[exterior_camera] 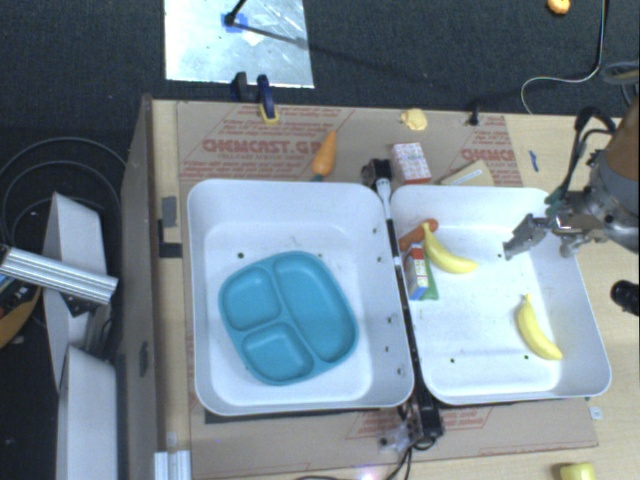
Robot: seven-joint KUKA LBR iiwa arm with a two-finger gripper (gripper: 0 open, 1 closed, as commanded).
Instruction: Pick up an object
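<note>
White plastic bins sit side by side: at seven o'clock, the left bin (215, 218) holds a blue divided tray (288, 315). At four o'clock, the right bin (590, 368) holds one banana (537, 332); farther back, a second banana (446, 256) lies against a small box (418, 274) at the dividing wall. At three o'clock, the gripper (538, 230) hovers with nothing visibly in it; whether it is parted is unclear. A descent here risks closing on bare floor between the bananas.

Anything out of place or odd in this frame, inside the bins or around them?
Yes: a carrot, a small box and a yellow lump lie on the bench behind the bins, outside them. In the right bin, two bananas lie apart; the blue tray sits askew in the left bin.
</note>
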